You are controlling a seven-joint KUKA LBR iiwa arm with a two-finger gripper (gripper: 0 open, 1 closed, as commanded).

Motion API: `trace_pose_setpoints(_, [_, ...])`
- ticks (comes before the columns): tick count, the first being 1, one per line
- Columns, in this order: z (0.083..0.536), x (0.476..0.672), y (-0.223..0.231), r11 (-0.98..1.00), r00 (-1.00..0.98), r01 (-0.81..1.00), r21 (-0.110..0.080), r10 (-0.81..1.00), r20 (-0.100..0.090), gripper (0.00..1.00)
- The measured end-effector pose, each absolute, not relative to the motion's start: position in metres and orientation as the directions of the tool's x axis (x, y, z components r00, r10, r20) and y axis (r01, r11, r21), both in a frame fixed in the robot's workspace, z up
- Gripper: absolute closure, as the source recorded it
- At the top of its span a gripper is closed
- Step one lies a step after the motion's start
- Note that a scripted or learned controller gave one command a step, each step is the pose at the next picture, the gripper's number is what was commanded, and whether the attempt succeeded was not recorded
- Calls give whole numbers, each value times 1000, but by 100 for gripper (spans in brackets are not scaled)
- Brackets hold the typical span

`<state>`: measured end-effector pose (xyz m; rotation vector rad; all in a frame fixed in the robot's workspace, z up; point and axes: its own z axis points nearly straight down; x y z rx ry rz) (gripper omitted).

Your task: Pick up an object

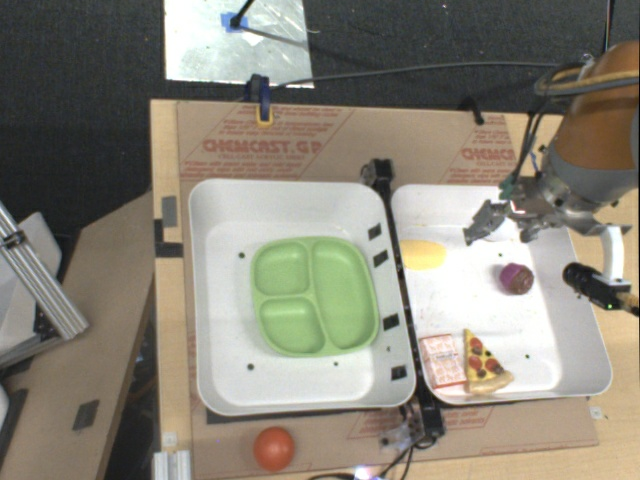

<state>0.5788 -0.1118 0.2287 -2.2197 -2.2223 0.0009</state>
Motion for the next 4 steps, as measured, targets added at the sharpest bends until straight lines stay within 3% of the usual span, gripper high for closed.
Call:
trace_pose_setpoints(1, [178, 587, -105, 4, -4, 1000, -3, 1000, 1, 0])
trace_pose_setpoints(2, [132, 581, -99, 0, 0, 1000, -1, 1000, 1, 0])
trace_pose_setpoints(3, [145, 583, -99, 0, 0, 1000, 3, 1000, 0, 100])
trace_pose_setpoints(4, [188, 584, -98, 4, -4, 1000, 5, 1000, 0, 100])
